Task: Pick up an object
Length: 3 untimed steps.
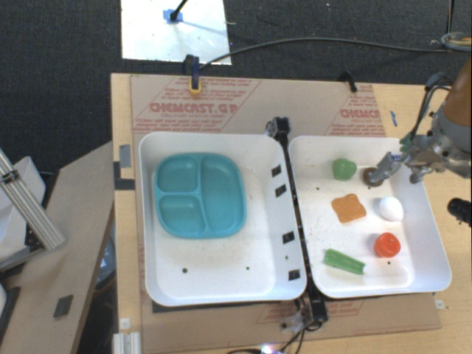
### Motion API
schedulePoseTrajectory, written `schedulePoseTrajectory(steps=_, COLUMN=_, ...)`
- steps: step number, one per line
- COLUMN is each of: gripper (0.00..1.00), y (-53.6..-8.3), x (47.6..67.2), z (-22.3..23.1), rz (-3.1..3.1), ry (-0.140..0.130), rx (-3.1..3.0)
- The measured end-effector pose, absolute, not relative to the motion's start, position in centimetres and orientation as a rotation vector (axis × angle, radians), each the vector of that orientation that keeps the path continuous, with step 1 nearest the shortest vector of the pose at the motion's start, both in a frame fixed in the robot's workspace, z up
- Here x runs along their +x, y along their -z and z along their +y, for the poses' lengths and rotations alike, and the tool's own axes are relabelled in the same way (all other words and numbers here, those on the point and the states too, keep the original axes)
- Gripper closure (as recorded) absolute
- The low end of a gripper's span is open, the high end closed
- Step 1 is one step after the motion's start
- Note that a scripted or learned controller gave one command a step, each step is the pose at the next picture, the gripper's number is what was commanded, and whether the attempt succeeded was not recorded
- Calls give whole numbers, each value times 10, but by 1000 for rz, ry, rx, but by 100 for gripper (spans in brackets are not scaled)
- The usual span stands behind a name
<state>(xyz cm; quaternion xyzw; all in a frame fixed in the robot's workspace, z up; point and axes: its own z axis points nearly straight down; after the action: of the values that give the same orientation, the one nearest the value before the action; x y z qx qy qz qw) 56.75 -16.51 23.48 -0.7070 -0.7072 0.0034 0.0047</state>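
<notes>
Hand (376,175) low over the upper part of the right bin (435,260), reaching in from the right edge of the camera view. Whether spread or pressed together: cannot tell, metal tip too small and blurred. Nothing seen pinched.

Closest candidate: green round piece (344,169), just to the left of the hand's tip, near but seemingly apart. Roughly round, so no long axis to line up with. White egg-shaped piece (390,209) just below the hand in the view, toward the near rim. Orange flat piece (348,208) below and left, its longer side running roughly left to right with a slight tilt. Red round piece (386,245) farther down toward the near rim. Green long piece (344,262) farthest, near the bottom rim, long axis slanting from upper left to lower right.

Likely call: a short shift left for the green round piece, or a short pull toward the near rim for the white one.

Count: 2 white bins, 5 small pieces in the right bin, 1 teal divided plate (200,196) in the left bin (155,271), 1 arm, 1 counter (243,102).
</notes>
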Motion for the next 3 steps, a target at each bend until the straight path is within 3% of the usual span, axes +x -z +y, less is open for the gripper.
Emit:
schedulePoseTrajectory(steps=1, gripper=0, y=-243, x=570, z=-164, rz=-2226, ry=1, rx=-2219)
schedulePoseTrajectory(steps=3, gripper=0, y=-155, x=575, z=-155, rz=-2225, ry=1, rx=-2220)
